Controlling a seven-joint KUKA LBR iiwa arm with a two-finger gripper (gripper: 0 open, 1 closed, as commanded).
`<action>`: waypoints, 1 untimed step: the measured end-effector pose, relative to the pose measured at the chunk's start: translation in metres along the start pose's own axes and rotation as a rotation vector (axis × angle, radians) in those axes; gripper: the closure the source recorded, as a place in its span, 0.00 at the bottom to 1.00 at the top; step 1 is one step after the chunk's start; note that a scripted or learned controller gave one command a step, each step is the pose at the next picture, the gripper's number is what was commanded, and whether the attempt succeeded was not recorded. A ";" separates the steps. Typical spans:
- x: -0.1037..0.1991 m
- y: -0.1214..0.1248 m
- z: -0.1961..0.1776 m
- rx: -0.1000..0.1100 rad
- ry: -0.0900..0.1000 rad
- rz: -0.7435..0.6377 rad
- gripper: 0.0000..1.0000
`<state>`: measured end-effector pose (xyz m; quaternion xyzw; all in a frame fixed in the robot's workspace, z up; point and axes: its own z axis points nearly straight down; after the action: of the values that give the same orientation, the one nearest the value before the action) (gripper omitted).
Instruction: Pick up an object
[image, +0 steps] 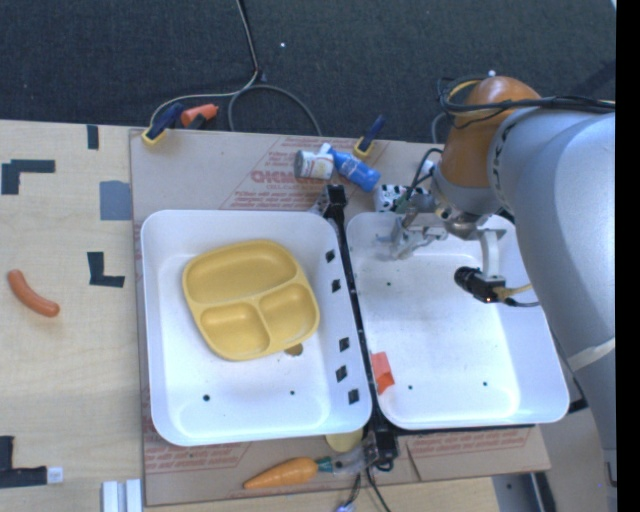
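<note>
The grey arm (560, 200) enters from 3 o'clock, its orange band (480, 120) near 1 o'clock. The wrist bends down toward 9 o'clock, and the gripper (400, 238) hangs low, its 2 fingers too blurred to read.

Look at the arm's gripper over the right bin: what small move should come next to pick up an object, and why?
Probably swing left toward the yellow divided plate in the left bin. The gripper sits at the far-left corner of the right bin, with no graspable object seen near it there.
</note>
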<state>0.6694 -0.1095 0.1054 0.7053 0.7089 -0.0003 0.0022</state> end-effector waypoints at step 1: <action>0.101 -0.080 -0.085 0.000 0.008 -0.004 1.00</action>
<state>0.5884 -0.0082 0.1894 0.7037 0.7105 0.0023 -0.0006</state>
